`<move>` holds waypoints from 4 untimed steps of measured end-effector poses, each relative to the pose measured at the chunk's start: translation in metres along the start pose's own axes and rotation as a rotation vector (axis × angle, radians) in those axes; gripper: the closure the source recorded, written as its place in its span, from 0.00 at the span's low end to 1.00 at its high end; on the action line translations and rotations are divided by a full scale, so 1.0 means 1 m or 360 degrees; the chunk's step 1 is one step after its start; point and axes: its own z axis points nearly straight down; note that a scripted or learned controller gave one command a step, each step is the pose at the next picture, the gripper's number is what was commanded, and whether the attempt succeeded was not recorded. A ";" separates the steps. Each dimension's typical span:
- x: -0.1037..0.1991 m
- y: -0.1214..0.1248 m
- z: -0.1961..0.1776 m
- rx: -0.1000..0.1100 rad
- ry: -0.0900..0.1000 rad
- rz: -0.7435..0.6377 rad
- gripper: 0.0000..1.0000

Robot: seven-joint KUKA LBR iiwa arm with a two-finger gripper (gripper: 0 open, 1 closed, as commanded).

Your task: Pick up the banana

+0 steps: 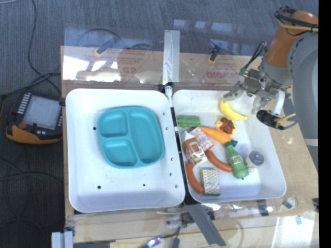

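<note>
Banana (pixel 231 110): yellow, curved, lying in the upper part of the right bin (pixel 269 182), near the far wall. End effector (pixel 247 94): hanging over the bin's upper right corner, just above and to the right of the banana; whether its fingers stand apart or together cannot be told, and nothing shows between them. Small brown-and-red item (pixel 226 124): just below the banana, almost touching it. Carrot (pixel 215 134): orange, slanted, beneath that item. Green vegetable (pixel 188 121): to the banana's left, against the divider between the bins. Green bottle (pixel 236 161): lower down, tilted, beside a grey round cap-like piece (pixel 256 158). Sausage (pixel 218 162), printed carton (pixel 193 149), second sausage (pixel 194 180) and small patterned packet (pixel 211 181): crowding the lower left of the bin. Open floor shows to the right of the banana and along the bin's right wall. Left bin (pixel 83 190): holds a teal divided tray (pixel 130 136), with bare white floor all around it. Counter (pixel 300 159): tan strip exposed to the right of the bins. Handheld pendant (pixel 33 119): on the carpet at far left.
</note>
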 end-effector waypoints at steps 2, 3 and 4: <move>-0.017 -0.029 0.051 0.0034 0.0000 0.0218 1.00; -0.012 -0.028 0.049 0.0026 0.0009 0.0213 0.00; -0.009 -0.021 0.059 0.0005 0.0031 0.0615 0.00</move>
